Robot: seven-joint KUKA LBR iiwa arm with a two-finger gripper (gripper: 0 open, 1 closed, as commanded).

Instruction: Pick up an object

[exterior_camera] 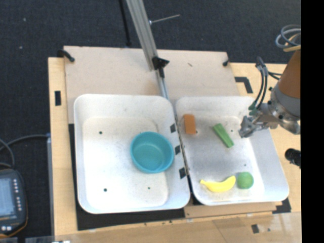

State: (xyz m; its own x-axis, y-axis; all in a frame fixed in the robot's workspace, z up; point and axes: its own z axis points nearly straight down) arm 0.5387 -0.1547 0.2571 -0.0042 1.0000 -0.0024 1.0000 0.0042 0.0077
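The grey KUKA arm (286, 103) reaches in from the right side of the view, its orange band (291, 80) showing above the wrist. Dark cables loop along its upper left side. The metal two-finger gripper (245, 129) points left and slightly downward, hanging above the right edge of the right-hand white bin (263, 186), near that bin's far right corner.

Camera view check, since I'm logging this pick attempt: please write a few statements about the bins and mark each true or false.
1. The blue bowl sits in the left bin. True.
2. The banana lies beside the green ball. True.
3. The orange block is in the left bin. False: it is in the right bin.
4. The gripper holds the green stick. False: the stick lies on the bin floor, apart from it.
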